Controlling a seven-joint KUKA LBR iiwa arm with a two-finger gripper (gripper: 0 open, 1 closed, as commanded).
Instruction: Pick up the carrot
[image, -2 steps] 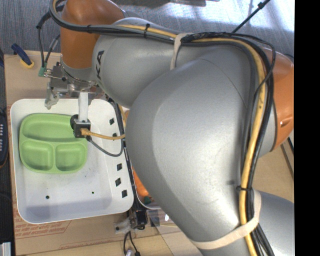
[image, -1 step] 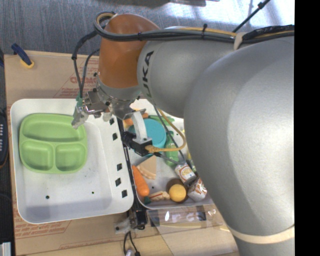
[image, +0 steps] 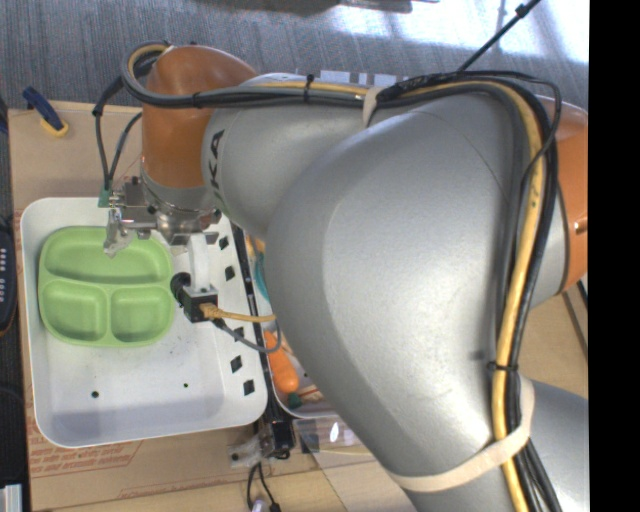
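Closest to the camera, filling most of the view: the big grey arm (image: 400, 290), with black and yellow cables (image: 520, 250) running along it and an orange band (image: 180, 110) above the wrist. Below that band, the jaws (image: 118, 232), hanging over the far rim of a green divided plate (image: 105, 285); metal fingers (image: 113, 238) down at the plate's upper compartment, nothing visible between them, how far apart impossible to judge. Under and around the plate, the left white bin (image: 120, 400), its bare floor stretching toward the camera from the jaws. Well off to the right of the jaws and nearer the camera, a patch of orange, apparently the carrot (image: 286, 378), peeking out beside the dividing rims in the right bin (image: 275, 398), mostly hidden beneath the arm. Beneath both bins, a brown cardboard-covered tabletop (image: 90, 455), seen along the near edge and again behind the left bin. Farther back, beyond the jaws and to their left, a small blue and yellow clamp (image: 45, 110) lying on that tabletop. Past it, at the top, a grey ribbed floor (image: 80, 40).
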